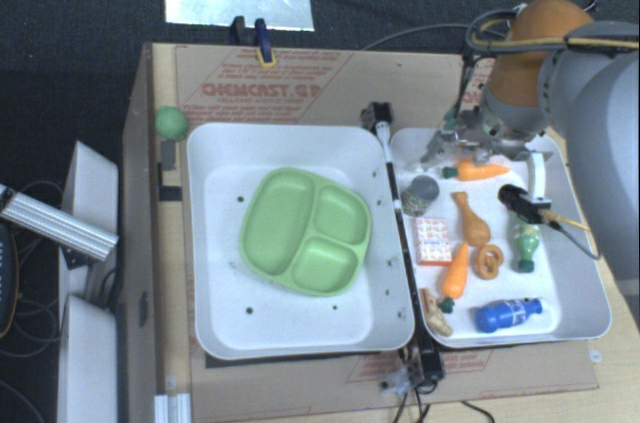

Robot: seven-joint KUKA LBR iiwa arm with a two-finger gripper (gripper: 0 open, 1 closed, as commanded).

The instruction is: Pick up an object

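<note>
A: On the bench (pixel 300 81), a flat brown board with red lettering, two shallow white plastic bins sit side by side. The left bin (pixel 215 241) carries a smooth pale-green tray (pixel 305 231) with three rounded compartments, lying near its middle.

B: And the right bin (pixel 590 306)?

A: It's crowded with small toys. The grey arm (pixel 590 101), with its orange band, leans over the far edge, and the gripper (pixel 455 143) hangs low at the far left corner, just beside an orange carrot (pixel 482 172). The view is too blurred there; I cannot tell its state, and nothing is visibly between the tips.

B: What else lies inside?

A: A glossy blue bottle (pixel 508 313) along the near edge, a tan drumstick shape (pixel 471 219) in the middle, a second orange carrot (pixel 455 273) below it, a flat patterned card (pixel 433 240) against the left edge, a grey round lump (pixel 421 190), and a small brown pretzel-like ring (pixel 489 261).
</note>
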